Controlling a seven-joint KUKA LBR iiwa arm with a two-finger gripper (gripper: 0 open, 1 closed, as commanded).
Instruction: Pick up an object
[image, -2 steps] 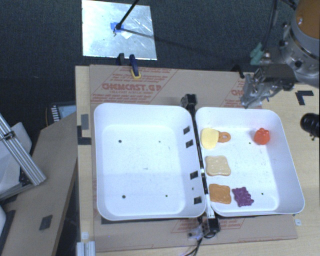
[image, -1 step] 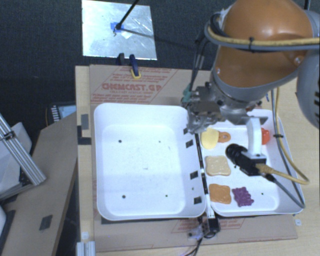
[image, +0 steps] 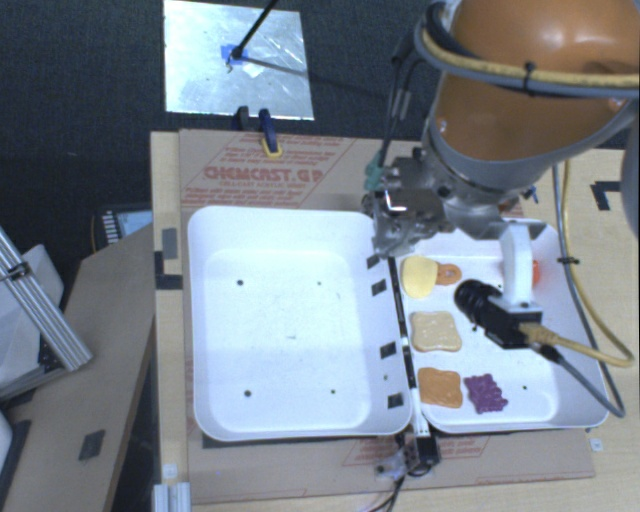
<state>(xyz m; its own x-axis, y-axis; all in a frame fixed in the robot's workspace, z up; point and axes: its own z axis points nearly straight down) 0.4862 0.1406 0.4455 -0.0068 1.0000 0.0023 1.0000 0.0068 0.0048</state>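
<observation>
Toy food pieces lie in the right bin (image: 560, 400) — a yellow piece (image: 419, 277) beside an orange one (image: 449, 273), a tan toast slice (image: 436, 331), a darker toast slice (image: 440, 387) and purple grapes (image: 485, 393). Above them hangs the gripper (image: 400, 225) near the bins' shared edge — its jaws' state cannot be told. The left bin (image: 280, 320) sits alongside.

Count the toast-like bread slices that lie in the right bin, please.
2. The pale slice lies mid-bin beside the divider; the darker slice lies nearer the front edge, left of the purple grapes. The arm may hide more.
</observation>
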